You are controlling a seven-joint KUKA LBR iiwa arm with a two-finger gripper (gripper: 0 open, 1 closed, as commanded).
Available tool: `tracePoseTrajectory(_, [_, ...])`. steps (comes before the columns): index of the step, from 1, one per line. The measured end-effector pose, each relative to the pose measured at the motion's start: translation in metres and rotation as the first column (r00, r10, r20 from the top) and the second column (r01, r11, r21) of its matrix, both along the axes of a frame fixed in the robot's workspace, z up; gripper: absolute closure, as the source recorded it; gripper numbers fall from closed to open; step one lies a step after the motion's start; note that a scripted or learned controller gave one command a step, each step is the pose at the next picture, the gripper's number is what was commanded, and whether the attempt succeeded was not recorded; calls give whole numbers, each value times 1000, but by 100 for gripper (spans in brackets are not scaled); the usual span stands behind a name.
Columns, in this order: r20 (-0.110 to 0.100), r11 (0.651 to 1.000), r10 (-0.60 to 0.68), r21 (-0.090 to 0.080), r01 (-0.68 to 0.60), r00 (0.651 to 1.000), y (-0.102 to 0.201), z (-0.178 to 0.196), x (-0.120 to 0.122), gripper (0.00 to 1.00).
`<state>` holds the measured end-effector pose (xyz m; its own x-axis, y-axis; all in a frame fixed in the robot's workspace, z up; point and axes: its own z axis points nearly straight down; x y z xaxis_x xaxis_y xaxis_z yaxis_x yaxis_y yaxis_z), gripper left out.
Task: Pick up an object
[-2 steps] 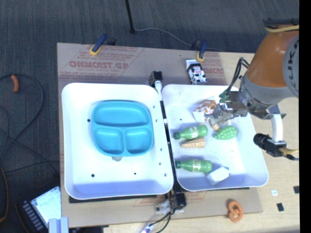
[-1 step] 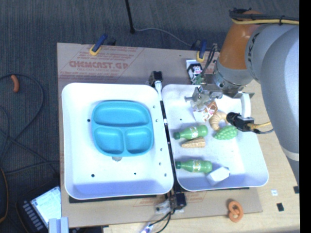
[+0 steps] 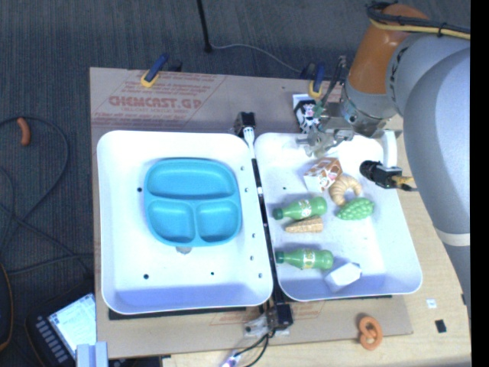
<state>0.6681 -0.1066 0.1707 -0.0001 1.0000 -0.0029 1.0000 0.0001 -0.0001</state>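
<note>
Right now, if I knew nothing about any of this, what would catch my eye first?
Probably the bright blue divided tray, alone in the left white bin. Next, the big grey arm with its orange band, reaching in from the right, its gripper low over the back of the right bin. There a jumble of toy food lies, including two green bottles and a croissant.

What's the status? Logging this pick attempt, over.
Claw low over right white bin, nothing seen held. Nearest: white-and-red packet, tan croissant. Green bottles farther off.
</note>
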Motion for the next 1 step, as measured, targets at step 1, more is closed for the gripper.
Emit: tracePoseTrajectory(1, [4,1000,-1,-1,1,1000,-53,100,1,100])
